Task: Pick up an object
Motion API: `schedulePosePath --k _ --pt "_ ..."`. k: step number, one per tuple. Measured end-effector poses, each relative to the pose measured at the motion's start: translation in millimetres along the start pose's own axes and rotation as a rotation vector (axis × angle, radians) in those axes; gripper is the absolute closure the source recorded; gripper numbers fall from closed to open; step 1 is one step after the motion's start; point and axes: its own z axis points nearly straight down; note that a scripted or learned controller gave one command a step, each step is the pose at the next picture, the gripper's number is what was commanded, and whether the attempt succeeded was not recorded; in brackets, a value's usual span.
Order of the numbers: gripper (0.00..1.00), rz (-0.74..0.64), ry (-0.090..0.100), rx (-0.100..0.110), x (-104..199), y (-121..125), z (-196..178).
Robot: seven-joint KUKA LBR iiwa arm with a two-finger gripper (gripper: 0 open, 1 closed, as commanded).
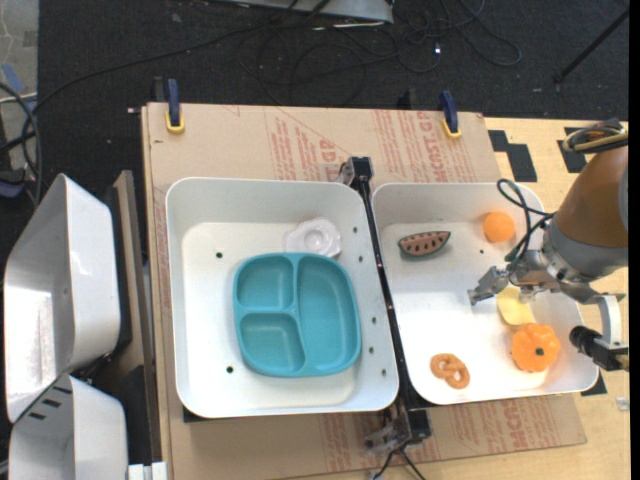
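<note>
My gripper (490,285) hangs low over the middle of the right bin (420,313), with the arm coming in from the right. A pale yellow piece (516,310) lies just to its right, partly under the wrist. An orange pumpkin-like toy (535,348) sits in front of that. A small orange ball (499,227) rests toward the back right, and a watermelon slice (425,242) lies at the back left of the bin. A pretzel (450,370) is near the front edge. Nothing shows in the gripper's grasp.
The left bin (195,298) holds a teal divided plate (297,313) and a small clear cup (313,237) behind it. A black divider (380,288) runs between the bins. White tubs (60,298) stand off the bench's left side.
</note>
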Motion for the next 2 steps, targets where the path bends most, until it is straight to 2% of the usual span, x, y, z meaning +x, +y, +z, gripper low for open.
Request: schedulePosePath --k 1,2 --pt "1.00 -0.001 -0.001 -0.004 0 1 -12" --pt "1.00 -0.002 -0.004 -0.008 -3 -2 -73"
